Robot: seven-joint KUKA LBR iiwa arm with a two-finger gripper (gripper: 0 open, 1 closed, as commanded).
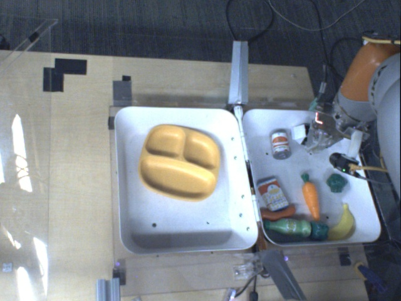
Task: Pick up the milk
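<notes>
The milk (pixel 273 194) is a small carton with a red top and a white label. It lies flat in the right bin (pixel 369 227), near that bin's left wall. My gripper (pixel 317 137) hangs over the far right part of the same bin, well up and to the right of the carton and apart from it. A small white piece (pixel 299 131) shows just left of the gripper. The grey arm with its orange band (pixel 366 74) comes in from the right.
Around the milk lie a can (pixel 281 144), a carrot (pixel 311 197), a banana (pixel 343 223), a green bottle (pixel 294 228), a red sausage (pixel 276 214) and a small green item (pixel 337 182). A big yellow bread loaf (pixel 180 162) sits in the left bin (pixel 128 187).
</notes>
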